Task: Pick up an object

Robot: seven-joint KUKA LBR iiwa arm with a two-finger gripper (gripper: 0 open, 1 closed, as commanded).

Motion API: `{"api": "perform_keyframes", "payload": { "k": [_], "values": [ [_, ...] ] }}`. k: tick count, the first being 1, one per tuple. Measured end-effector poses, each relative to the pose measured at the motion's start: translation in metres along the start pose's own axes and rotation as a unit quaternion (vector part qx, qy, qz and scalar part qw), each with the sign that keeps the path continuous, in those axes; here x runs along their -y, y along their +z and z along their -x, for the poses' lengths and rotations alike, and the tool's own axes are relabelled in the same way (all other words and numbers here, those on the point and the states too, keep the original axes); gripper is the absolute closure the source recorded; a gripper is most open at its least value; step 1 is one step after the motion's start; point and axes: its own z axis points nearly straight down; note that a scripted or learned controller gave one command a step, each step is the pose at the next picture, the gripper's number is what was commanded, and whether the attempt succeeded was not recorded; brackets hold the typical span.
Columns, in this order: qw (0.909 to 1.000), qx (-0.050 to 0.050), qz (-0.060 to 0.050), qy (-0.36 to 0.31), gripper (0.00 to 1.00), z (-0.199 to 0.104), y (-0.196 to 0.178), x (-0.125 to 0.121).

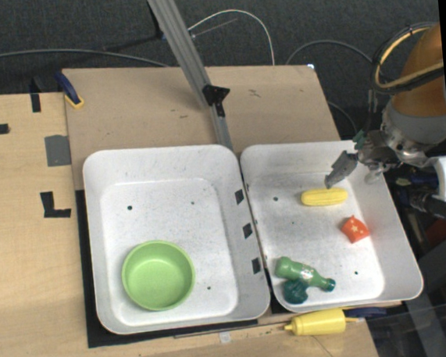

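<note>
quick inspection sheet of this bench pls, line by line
surface: wooden bench with two white bins side by side, left bin, right bin
job's things: in the right bin, yellow corn, orange block, green bottle
clutter: green bowl in the left bin; yellow bottle on the bench in front of the right bin
grippers: gripper above the right bin, just right of and above the corn; nothing seen between its fingers
cables: white cables looping on the dark floor behind the bench
surroundings: grey pole slanting over the bench; black tape marks at left
</note>
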Motion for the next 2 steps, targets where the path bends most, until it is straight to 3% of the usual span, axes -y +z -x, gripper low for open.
{"api": "perform_keyframes", "payload": {
  "k": [2],
  "values": [
    [1.0,0.0,0.0,-0.001,0.0,0.001,0.093,-0.003]
  ]
}}
